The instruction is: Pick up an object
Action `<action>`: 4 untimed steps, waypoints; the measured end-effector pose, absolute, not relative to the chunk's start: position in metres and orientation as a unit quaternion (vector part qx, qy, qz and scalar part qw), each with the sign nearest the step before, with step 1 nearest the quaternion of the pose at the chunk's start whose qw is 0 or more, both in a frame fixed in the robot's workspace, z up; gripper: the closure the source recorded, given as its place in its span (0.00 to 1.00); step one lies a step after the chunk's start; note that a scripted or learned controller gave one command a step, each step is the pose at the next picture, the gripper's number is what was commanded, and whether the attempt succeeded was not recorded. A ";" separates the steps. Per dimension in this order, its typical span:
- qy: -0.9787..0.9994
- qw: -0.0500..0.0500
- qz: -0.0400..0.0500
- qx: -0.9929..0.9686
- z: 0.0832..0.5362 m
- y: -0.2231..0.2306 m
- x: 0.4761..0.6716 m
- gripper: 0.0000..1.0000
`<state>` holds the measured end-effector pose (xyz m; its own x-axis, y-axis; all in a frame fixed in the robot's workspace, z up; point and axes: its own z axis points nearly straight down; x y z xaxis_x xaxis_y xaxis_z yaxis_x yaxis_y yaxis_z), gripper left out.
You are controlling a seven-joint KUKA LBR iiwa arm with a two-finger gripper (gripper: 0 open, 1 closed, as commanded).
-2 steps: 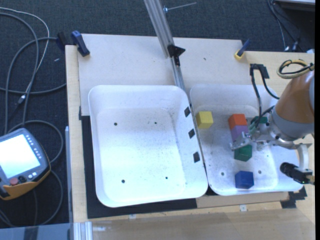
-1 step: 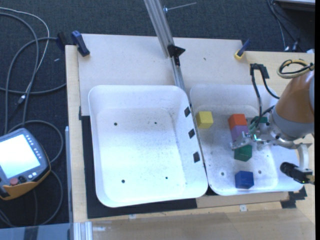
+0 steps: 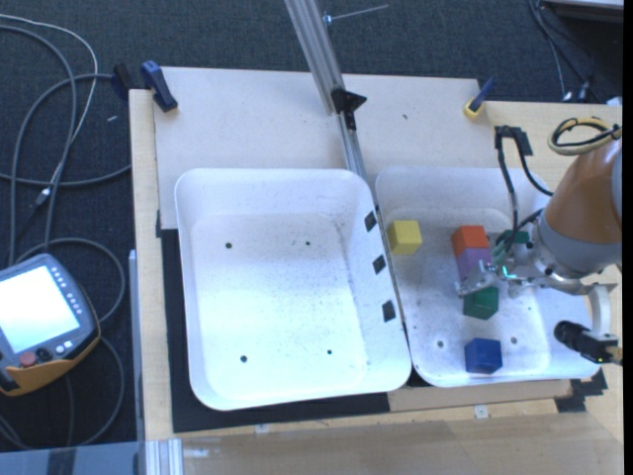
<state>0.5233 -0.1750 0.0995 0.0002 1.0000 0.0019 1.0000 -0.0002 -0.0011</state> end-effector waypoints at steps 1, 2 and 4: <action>-0.707 0.001 0.000 -0.707 0.100 -0.175 0.523 0.00; -0.707 0.001 0.000 -0.707 0.100 -0.175 0.523 0.00; -0.707 0.001 0.000 -0.707 0.100 -0.175 0.523 0.00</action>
